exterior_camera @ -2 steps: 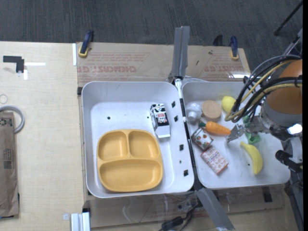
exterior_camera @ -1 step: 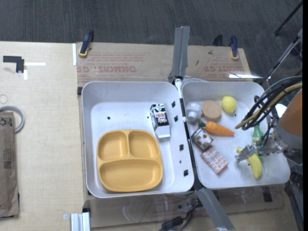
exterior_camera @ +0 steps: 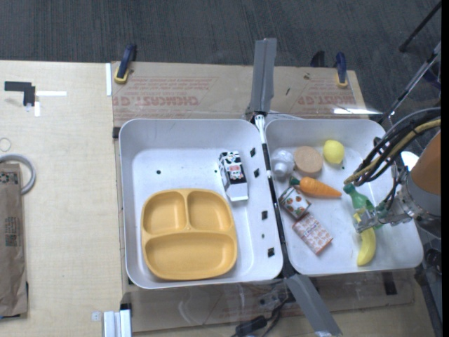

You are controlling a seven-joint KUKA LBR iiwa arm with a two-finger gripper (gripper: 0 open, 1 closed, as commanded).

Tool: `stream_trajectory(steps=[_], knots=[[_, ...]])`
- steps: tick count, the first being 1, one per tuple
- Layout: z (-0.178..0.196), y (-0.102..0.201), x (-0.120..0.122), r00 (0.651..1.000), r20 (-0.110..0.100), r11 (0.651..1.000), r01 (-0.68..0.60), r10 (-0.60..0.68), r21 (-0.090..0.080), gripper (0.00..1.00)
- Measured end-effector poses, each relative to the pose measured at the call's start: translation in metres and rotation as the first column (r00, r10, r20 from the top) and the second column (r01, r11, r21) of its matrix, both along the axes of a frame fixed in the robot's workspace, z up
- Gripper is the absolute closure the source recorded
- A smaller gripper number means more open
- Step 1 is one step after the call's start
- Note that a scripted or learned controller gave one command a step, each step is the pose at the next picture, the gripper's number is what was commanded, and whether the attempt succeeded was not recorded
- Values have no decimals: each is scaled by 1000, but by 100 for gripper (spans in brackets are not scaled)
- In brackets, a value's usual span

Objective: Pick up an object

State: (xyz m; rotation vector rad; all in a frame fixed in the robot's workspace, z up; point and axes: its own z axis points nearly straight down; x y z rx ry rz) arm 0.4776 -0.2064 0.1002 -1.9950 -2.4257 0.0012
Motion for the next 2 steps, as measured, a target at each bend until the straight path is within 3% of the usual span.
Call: stream_trajectory(steps=[1, 2], knots=[[112, 17, 31, 999, 0, 999, -45, 45, -1, 100], [124, 66, 63, 996, 0, 996, -86, 86, -1, 100]])
